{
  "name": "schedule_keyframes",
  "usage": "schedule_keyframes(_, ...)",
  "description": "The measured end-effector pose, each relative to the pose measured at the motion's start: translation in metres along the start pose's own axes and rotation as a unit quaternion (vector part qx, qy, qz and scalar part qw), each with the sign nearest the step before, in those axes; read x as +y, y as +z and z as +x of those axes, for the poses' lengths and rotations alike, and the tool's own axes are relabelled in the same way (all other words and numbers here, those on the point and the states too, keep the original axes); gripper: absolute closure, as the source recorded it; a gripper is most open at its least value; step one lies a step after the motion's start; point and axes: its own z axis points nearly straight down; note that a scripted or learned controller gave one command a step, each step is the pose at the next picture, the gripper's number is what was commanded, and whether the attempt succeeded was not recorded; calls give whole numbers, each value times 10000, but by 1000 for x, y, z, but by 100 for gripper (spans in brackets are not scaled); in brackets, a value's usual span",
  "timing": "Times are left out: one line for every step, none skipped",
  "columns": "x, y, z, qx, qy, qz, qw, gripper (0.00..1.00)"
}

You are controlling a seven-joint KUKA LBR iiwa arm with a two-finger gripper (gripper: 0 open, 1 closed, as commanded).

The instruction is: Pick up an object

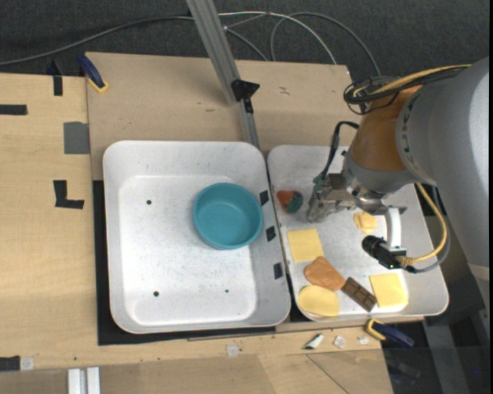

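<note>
The arm is in the reaching step: its gripper (319,208) hangs low inside the right bin (300,161), just right of a small red-and-green object (290,199), perhaps a toy strawberry, which sits near that bin's left wall. Nothing shows between the fingers, and whether they are spread or closed cannot be told from this slant. Below the gripper lies a yellow square piece (304,244), and further down from it a brown wedge-shaped piece (324,272), a pale yellow round piece (319,301), a dark brown bar (359,293) and another yellow square (388,290). The left bin (140,302) holds a teal bowl (227,215). The nearest candidate seems the red-and-green object; the next move would call for a small shift left, then closing squarely on it.
</note>
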Motion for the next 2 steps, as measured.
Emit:
schedule_keyframes(0, -52, 11, 1, 2, -27, 10000, 100)
schedule_keyframes(-8, -111, 13, -3, 7, -35, 10000, 100)
